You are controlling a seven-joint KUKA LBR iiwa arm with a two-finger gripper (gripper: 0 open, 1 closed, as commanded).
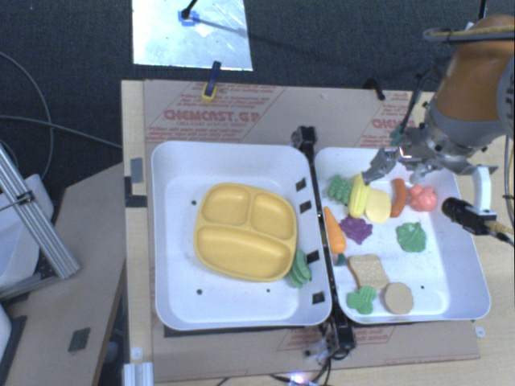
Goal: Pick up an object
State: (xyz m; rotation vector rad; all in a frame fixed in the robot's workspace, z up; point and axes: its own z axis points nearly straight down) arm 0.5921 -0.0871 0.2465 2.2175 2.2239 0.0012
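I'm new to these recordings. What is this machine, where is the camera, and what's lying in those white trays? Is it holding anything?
One camera looks down at a slant on a bench. The grey and orange robot arm reaches in from the right; its gripper hangs over the right bin, above toy food: a yellow corn cob, an orange carrot, purple grapes, a bread slice. The left bin holds a yellow divided plate. I see nothing between the fingers.

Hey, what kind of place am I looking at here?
Probably a robotics lab test bench: a robot arm reaches over two white bins, toy food lies in the right one, and a yellow divided plate in the left.
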